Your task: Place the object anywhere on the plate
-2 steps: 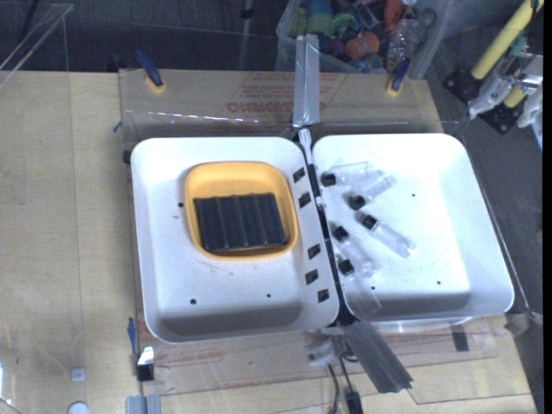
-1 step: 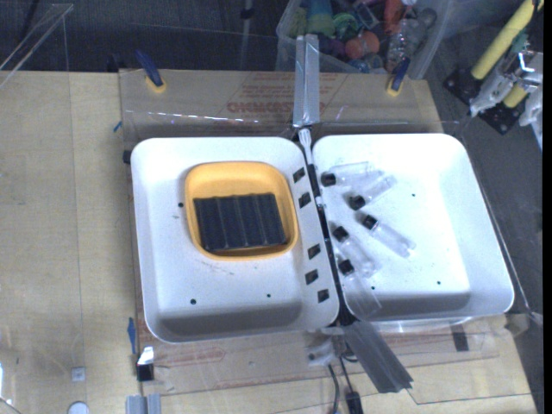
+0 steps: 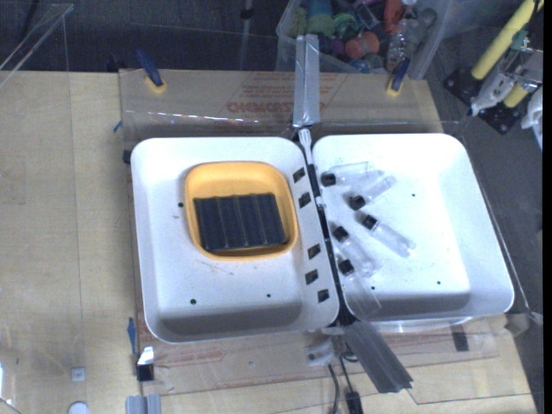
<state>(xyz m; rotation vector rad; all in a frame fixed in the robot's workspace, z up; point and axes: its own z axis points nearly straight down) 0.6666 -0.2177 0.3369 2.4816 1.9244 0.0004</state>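
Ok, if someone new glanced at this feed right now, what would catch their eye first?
Probably the yellow plate in the left bin, with a dark ridged block lying on it. Next, the clear vials with black caps scattered in the right bin, close to the divider between the bins.

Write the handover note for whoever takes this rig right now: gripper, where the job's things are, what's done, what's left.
Gripper: at the view's far right edge, off the bench; its state can't be read.
Plate: yellow, in the left bin, with a dark ribbed block lying on it.
Right bin: several clear vials with black caps, clustered near the divider.
Done: the block sits on the plate.
Left: if a vial is the object, it is not yet picked or placed.
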